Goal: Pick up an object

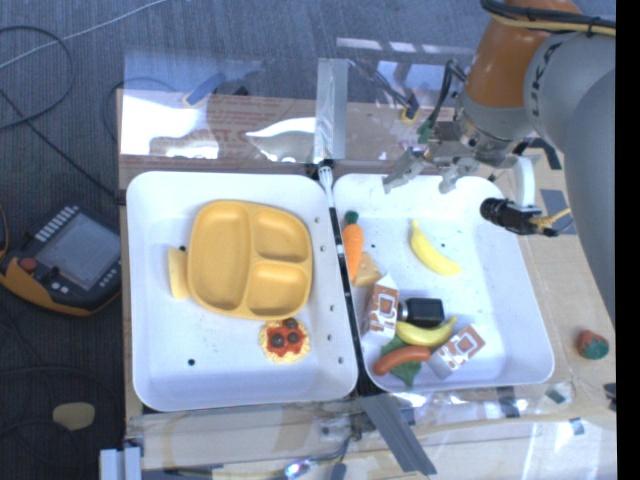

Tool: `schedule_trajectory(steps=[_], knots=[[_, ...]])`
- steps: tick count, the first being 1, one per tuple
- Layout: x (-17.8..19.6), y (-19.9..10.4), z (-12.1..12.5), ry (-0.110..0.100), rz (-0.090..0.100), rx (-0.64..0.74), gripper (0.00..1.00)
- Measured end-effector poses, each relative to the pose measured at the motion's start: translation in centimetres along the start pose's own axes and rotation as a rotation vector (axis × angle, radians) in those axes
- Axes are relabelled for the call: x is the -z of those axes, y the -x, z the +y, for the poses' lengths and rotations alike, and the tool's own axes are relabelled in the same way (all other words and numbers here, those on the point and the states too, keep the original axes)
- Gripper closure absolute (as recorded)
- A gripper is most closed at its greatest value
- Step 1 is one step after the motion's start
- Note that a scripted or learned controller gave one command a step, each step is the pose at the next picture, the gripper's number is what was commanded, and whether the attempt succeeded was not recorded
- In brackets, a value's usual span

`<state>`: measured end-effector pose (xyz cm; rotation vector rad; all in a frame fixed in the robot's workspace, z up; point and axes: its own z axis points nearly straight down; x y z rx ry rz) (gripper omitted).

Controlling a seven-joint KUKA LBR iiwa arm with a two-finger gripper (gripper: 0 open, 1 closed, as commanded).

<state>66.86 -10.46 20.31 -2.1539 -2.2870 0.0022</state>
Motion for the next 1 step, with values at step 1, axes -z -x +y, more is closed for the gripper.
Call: schedule_trajectory(steps=[1], knots=[[-6.07,5.24,-2.86,-0.002,-0.001,-0.021,0.00]])
